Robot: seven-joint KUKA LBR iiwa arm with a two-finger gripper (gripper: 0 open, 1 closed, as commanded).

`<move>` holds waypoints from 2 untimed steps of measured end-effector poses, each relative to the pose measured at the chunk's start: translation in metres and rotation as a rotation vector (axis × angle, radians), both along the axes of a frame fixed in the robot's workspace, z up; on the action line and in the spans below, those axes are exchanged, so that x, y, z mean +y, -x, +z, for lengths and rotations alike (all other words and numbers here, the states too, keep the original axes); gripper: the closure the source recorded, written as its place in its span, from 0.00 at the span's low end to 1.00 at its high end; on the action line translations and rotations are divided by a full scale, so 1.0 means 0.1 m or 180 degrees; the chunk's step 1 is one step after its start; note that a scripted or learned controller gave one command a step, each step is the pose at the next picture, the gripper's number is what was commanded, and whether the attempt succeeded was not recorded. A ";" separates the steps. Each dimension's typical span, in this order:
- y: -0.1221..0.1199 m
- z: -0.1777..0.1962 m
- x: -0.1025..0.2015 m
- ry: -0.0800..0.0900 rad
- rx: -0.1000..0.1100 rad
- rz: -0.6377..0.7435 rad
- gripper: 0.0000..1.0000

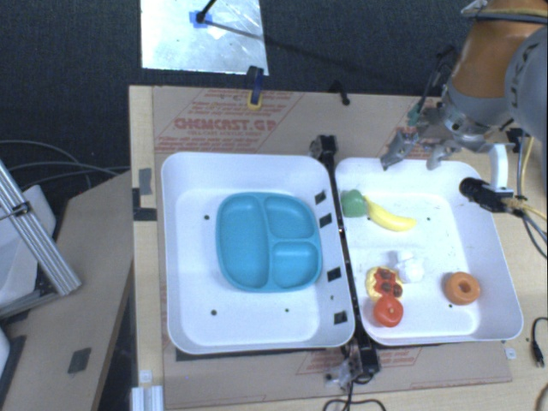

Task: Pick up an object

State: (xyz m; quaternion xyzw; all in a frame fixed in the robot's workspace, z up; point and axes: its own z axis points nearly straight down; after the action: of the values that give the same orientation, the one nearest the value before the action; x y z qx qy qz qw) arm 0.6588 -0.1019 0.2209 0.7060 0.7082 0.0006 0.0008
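**Pincer above the right bin's far rim, toys lying below**

The grey arm (501, 54) with its orange band enters from the right and ends in the pincer (415, 154), which hangs over the far rim of the right bin (488, 255). Its two fingers are spread apart, with nothing between them.

The right bin holds all the small things. A yellow banana (390, 218) lies near the far left part of the bin, and a green toy (352, 202) sits touching its left end, close to the bin's left wall. Nearer the front, a small white piece (408, 265) lies in the middle of the bin, with a yellow and red toy (383, 279) just beside it to the left. A red tomato (388, 312) sits right in front of that toy. An orange-brown doughnut (462, 288) rests well apart, toward the right wall. The pincer stands clear of all of them; the banana and the green toy are the nearest.

The left bin (193, 229) holds a blue divided plate (267, 241) with three compartments, lying roughly in the middle.

Both bins sit on a brown cardboard sheet (214, 118) that covers the surface. Red printing on the cardboard beyond the left bin reads something like "CHEMCAST GP"; smaller lines above and below it are too blurred to read. A shiny silver sheet (201, 24) lies on the dark floor beyond the cardboard.
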 end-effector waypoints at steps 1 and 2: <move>0.39 -1.11 0.01 -0.0005 0.0037 -0.0009 0.00; 1.37 -1.38 -0.34 -0.0003 0.0032 -0.0028 0.00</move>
State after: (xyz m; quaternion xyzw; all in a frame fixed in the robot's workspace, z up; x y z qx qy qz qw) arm 0.5222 -0.1360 0.0824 0.7091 0.7051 -0.0027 -0.0030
